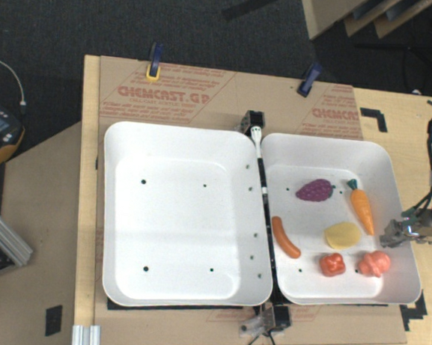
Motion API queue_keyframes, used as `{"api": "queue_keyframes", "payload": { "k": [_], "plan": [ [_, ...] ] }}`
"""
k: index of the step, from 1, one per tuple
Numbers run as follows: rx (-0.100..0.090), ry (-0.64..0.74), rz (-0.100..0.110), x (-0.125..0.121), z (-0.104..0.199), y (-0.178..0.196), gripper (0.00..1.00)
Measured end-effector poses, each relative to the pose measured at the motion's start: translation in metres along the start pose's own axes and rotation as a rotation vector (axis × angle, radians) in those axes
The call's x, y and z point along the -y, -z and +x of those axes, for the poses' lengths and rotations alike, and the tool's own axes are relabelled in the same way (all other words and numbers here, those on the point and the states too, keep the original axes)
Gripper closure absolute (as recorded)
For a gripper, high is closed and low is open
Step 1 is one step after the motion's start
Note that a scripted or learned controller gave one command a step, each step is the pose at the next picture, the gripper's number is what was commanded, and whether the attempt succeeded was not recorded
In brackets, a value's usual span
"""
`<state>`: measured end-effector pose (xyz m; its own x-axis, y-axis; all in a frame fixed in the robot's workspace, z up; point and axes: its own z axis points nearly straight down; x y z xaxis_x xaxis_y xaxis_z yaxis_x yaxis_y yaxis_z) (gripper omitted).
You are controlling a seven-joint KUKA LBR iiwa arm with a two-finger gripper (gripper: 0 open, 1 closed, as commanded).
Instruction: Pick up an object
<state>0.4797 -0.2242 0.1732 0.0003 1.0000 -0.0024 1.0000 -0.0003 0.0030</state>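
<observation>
Toys lie in the right shallow white plastic bin (308, 150): purple grape bunch (314, 190), orange carrot (362, 208), yellow lump (343, 235). Metal pincer (392, 233) sits at its right rim beside the carrot, grip state unclear.

I see two white bins: left bin (123, 197) plain white with small dark dots, right bin (307, 157) same white. In right bin: purple grape bunch (314, 190); orange carrot (361, 208) with green top; pale yellow piece (343, 235); orange-red sausage (286, 237); red piece (333, 264); pink piece (374, 263). Bench board (89, 157) tan, red lettering along far edge. Blue clamps (156, 53) on far edge. Floor dark grey.
</observation>
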Motion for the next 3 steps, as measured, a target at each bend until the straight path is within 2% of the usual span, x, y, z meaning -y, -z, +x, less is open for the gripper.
{"api": "queue_keyframes", "payload": {
  "k": [1,2,3],
  "plan": [
    [0.002,0.000,-0.003,-0.001,0.000,0.010,1.00],
    [-0.001,0.005,-0.002,-0.001,0.041,0.040,1.00],
    [-0.004,-0.003,0.008,0.002,-0.002,-0.020,1.00]
  ]
}}
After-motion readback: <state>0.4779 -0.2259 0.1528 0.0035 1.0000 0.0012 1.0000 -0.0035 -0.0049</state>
